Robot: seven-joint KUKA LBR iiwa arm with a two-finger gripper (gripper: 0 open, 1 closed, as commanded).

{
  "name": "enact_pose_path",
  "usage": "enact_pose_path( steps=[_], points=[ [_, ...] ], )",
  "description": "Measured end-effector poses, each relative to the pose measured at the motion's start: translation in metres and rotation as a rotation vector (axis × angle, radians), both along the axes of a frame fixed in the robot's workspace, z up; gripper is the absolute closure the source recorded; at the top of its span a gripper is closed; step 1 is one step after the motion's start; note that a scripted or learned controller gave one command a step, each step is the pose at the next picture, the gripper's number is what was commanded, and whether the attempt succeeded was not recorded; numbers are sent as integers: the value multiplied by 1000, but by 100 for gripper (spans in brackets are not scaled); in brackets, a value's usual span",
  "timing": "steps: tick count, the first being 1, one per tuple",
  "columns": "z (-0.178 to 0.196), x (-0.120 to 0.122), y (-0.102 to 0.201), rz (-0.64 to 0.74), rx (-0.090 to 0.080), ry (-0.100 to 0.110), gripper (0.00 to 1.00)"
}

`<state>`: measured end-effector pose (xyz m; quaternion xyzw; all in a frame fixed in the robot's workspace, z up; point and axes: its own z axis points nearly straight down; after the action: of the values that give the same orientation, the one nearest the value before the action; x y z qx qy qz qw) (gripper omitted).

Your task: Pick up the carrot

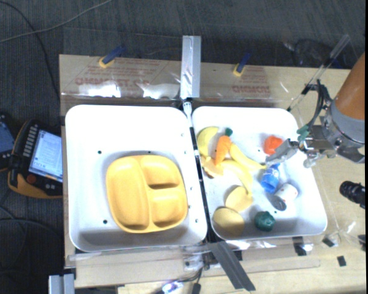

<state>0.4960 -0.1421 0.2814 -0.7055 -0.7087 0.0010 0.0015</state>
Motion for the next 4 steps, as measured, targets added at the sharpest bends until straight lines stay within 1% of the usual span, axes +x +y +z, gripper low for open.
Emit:
enact_pose_path(
  steps=[1,2,3,4],
  points=[
    [-31,-11,63,-6,0,1,0],
    [-35,63,98,-10,0,1,0],
    [-100,115,74,-23,-4,2,0],
    [-178,132,31,44,-2,2,0]
  ],
)
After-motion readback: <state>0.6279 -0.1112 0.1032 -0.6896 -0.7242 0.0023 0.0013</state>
